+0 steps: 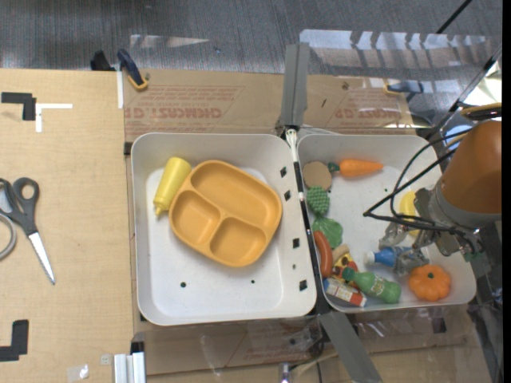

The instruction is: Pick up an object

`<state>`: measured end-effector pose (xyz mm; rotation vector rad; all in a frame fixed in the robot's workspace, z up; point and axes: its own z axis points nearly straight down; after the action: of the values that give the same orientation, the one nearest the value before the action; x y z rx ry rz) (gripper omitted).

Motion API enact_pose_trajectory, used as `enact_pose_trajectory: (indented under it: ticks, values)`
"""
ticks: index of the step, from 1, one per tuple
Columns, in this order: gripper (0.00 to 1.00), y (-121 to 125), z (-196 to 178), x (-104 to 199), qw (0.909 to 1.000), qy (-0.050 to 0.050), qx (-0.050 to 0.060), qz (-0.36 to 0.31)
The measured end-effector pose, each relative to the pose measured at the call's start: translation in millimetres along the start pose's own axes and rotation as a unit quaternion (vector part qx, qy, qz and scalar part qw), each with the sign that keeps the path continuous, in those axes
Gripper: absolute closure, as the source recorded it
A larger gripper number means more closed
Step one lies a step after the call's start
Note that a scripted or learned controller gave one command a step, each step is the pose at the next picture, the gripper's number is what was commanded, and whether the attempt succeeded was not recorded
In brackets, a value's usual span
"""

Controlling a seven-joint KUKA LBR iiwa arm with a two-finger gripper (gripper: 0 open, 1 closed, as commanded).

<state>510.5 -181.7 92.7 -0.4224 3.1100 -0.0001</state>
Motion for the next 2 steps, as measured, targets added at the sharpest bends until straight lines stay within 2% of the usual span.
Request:
enact_pose_trajectory:
  ticks: [1, 2]
  values:
    - [1.00, 30, 1, -57, 0.9940, -0.001, 0.000, 0.110]
    - [1.00, 52, -1, -134, 0.9676, -0.002, 0.001, 0.253]
